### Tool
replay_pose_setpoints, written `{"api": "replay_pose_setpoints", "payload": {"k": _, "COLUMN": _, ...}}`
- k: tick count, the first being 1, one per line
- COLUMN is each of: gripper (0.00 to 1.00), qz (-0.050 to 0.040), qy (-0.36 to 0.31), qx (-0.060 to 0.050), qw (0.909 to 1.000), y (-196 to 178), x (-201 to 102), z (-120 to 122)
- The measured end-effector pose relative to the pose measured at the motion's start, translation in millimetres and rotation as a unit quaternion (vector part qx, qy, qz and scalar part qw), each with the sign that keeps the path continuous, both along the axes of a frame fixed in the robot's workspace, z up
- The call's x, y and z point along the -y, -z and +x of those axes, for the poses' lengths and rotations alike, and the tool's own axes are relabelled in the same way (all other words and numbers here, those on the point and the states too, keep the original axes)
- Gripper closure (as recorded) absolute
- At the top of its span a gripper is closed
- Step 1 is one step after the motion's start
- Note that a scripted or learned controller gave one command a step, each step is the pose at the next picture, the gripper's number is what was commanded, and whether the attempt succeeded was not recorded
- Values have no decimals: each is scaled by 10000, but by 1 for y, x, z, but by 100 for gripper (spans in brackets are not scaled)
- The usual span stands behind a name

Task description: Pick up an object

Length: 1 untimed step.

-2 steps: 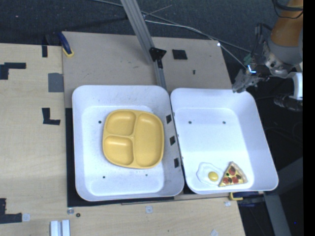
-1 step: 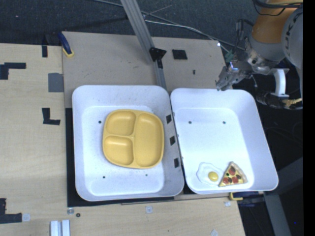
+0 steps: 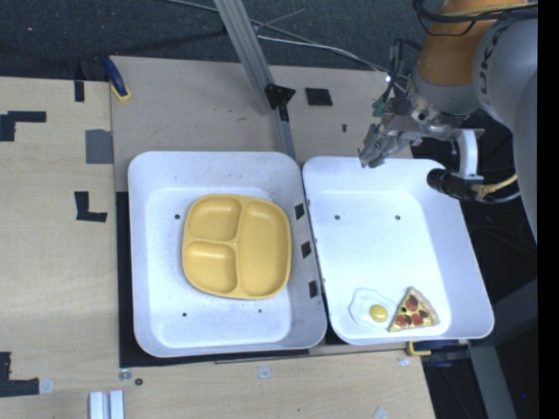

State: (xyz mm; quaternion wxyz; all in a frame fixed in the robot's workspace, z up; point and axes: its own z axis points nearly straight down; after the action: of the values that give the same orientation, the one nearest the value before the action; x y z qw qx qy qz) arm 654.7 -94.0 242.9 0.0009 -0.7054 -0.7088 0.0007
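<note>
A toy fried egg (image 3: 370,308) and a toy pizza slice (image 3: 413,310) lie side by side at the near edge of the right bin (image 3: 393,234). A yellow divided plate (image 3: 236,245) rests in the middle of the left bin (image 3: 166,234). My gripper (image 3: 374,153) hangs over the far rim of the right bin, well away from the egg and the pizza slice. Nothing shows between its fingers.
A slanted metal pole (image 3: 253,55) rises behind the bins, close to the left of the gripper. Black tape marks and a blue-and-yellow clip (image 3: 117,78) sit on the bench around the bins.
</note>
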Motion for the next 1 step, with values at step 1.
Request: {"api": "replay_pose_setpoints", "payload": {"k": 1, "gripper": 100, "qz": 2, "qy": -9, "qx": 5, "qw": 10000, "y": -4, "x": -55, "z": 3}}
